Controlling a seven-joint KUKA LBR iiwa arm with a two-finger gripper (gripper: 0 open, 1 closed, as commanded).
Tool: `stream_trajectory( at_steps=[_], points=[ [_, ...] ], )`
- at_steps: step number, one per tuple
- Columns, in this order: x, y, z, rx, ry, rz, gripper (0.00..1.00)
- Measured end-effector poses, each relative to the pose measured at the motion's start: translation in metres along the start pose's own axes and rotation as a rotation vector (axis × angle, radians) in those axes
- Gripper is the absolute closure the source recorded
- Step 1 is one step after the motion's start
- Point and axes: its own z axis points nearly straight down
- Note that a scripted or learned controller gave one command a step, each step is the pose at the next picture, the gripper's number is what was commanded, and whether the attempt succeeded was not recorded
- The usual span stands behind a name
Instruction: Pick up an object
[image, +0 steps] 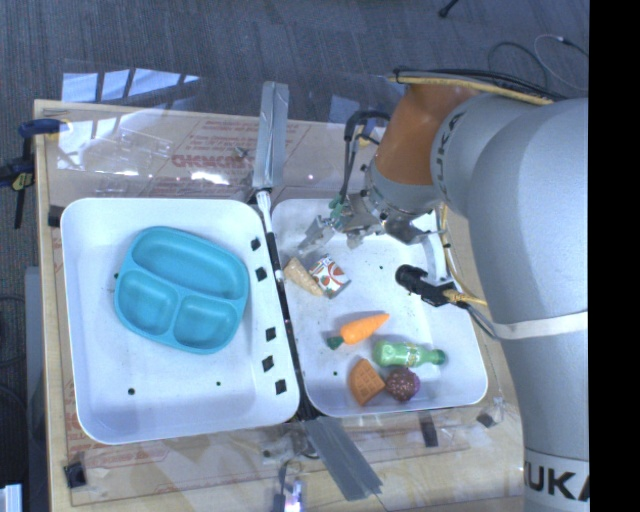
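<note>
Judging from where things lie, we think the likeliest failure is a glancing grab: the gripper (322, 232) sits low at the far left corner of the right bin (470, 385), just above the small box (328, 277) and the pale wedge (299, 273) touching it, and closing on that crowded pair could pinch an edge, push both against the bin wall, or lift nothing. We cannot tell whether the fingers are spread or closed, since they are small and blurred against the white floor, and we see nothing held between them. The arm (520, 200) reaches in from the right, its orange band (415, 130) bent over the far rim and the wrist tilted down and leftward. Easier targets lie apart nearer us: the carrot (362, 327), the green bottle (405, 354), the orange wedge (365, 381) and the dark berry (403, 383). The blue plate (182, 290) rests in the left bin (90, 400).
</note>
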Motion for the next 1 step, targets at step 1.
stream_trajectory(
  at_steps=[1],
  points=[
    [-0.0237, -0.0292, 0.0488, -0.002, -0.001, 0.055, 0.00]
  ],
)
